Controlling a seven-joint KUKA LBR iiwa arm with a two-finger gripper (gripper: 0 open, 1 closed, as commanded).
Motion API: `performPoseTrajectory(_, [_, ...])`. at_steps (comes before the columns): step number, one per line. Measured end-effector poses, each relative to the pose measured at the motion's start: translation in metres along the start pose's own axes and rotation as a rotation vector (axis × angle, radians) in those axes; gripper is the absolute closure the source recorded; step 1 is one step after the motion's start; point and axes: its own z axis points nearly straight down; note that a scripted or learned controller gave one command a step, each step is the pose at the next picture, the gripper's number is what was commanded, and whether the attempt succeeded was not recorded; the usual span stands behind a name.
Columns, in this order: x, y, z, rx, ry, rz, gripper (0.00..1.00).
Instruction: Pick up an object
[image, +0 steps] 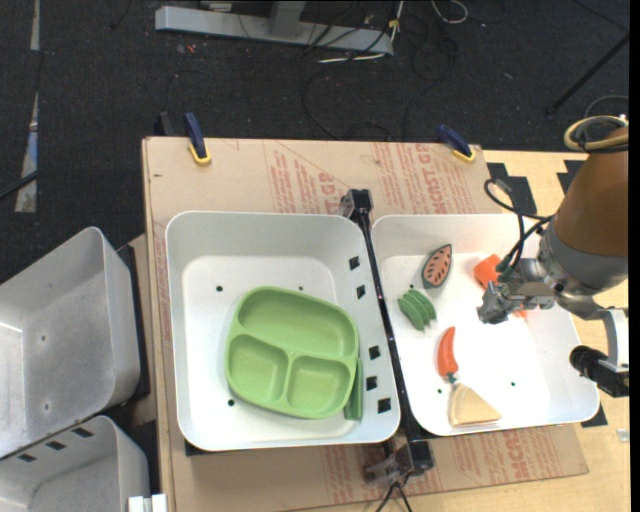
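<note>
The right bin (560, 395) holds several small toys. A watermelon slice (437, 265) lies at its back left, with a green ridged piece (417, 307) just in front of it. A red-orange pepper-like piece (446, 353) lies mid-bin, and a tan wedge (470, 407) rests near the front wall. An orange object (487, 267) sits at the back, partly covered by my gripper (497, 303). The gripper hangs low over that object's front right side. Nothing is visibly held.
In the left bin (200, 250) lies a green three-compartment plate (292, 352). A black divider strip (375, 300) runs between the bins. The grey and orange arm (595, 220) covers the right bin's back right corner. Other white tubs (60, 330) stand off the bench at left.
</note>
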Motion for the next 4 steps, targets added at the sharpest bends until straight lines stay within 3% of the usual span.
performPoseTrajectory(1, [0.000,0.000,0.000,0.000,0.000,0.000,0.00])
performPoseTrajectory(3, [0.004,-0.006,0.103,0.005,0.001,0.003,0.00])
performPoseTrajectory(4, [0.005,-0.006,0.131,0.003,0.001,0.003,0.00])
